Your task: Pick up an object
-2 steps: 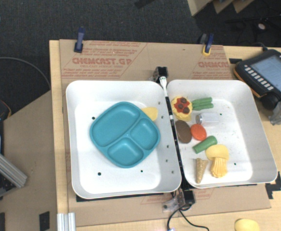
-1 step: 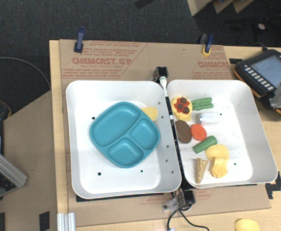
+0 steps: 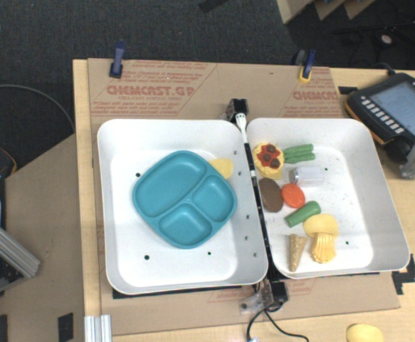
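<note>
**Lots of toy food waiting to be picked**

Two white bins sit side by side on the table (image 3: pixel 86 191). The arm comes in from the right, so the right bin (image 3: pixel 378 191) is on the tool's side and the left bin (image 3: pixel 114 191) is the far one.

The toy food is all in the right bin, bunched near the wall away from the tool. There is a little pizza (image 3: pixel 268 158), a green bean (image 3: pixel 297 152), a red tomato (image 3: pixel 293 195), a brown piece (image 3: pixel 270 194), a green pickle (image 3: pixel 302 213), a yellow mushroom shape (image 3: pixel 322 225) and a cone (image 3: pixel 295 251). Many of them touch each other, so I think grabbing just one will be tricky. The cone lies a bit apart and may be easier.

The left bin holds a big blue plate (image 3: pixel 186 199) with a small yellow piece (image 3: pixel 221 167) peeking out at its edge, on the tool's side.

Nothing has been lifted yet. I cannot tell if the tool is spread or pressed together.

Blue clamps (image 3: pixel 117 59) pinch the cardboard sheet (image 3: pixel 193 84) at the back, likely so it will not slide.
</note>
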Action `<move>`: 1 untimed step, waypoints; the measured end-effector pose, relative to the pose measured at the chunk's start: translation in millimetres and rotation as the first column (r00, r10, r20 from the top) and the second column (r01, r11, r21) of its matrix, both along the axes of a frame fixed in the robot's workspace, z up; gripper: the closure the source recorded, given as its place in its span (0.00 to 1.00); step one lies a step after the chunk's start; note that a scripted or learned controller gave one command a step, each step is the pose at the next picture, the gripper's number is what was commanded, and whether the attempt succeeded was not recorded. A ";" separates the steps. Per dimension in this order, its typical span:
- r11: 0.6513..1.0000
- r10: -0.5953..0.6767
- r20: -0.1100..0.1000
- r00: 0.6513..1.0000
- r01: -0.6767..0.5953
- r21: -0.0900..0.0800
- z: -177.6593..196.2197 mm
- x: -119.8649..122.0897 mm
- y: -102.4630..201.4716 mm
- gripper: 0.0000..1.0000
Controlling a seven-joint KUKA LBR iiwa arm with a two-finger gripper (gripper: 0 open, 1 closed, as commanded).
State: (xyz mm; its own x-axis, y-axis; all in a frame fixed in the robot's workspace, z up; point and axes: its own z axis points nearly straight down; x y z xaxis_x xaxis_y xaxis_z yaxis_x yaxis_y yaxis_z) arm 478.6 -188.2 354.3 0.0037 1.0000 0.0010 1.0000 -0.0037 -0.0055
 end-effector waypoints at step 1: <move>1.000 0.013 0.019 1.000 -0.013 -0.002 96.0 2.3 69.4 1.00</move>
